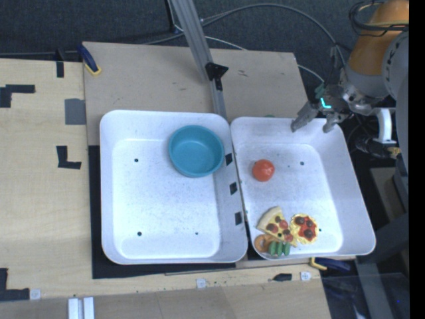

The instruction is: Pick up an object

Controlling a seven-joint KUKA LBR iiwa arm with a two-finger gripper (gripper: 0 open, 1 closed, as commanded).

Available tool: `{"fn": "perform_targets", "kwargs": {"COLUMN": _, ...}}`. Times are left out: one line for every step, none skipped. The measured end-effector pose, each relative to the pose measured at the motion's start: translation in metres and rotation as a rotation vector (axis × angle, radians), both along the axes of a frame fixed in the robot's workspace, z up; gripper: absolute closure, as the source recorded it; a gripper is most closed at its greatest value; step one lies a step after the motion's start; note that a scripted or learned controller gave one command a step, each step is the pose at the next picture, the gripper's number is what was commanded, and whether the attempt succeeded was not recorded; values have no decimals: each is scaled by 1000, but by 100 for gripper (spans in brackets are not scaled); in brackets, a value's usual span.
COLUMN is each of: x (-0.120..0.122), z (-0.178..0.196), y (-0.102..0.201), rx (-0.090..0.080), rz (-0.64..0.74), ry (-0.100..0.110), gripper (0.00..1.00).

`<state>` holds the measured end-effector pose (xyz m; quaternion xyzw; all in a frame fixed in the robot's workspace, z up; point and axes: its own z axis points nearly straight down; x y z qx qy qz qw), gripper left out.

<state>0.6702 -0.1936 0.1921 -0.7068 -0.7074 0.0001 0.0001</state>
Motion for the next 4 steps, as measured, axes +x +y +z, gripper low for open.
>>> {"fn": "perform_targets", "kwargs": {"x": 0, "z": 0, "y": 0, "rx": 0, "rz": 0, "ry": 0, "gripper": 0}}
{"fn": "perform_targets", "kwargs": {"x": 8, "z": -53, "y": -5, "rx": 1, "rz": 0, "ry": 4, "gripper": 0}}
{"fn": "perform_targets", "kwargs": {"x": 7, "z": -106, "y": -4, "rx": 0, "rz": 0, "ry": 3, "gripper": 0}}
{"fn": "perform_targets", "kwargs": {"x": 8, "z": -93, "y": -4, "rx": -1, "rz": 1, "ry": 0, "gripper": 100}}
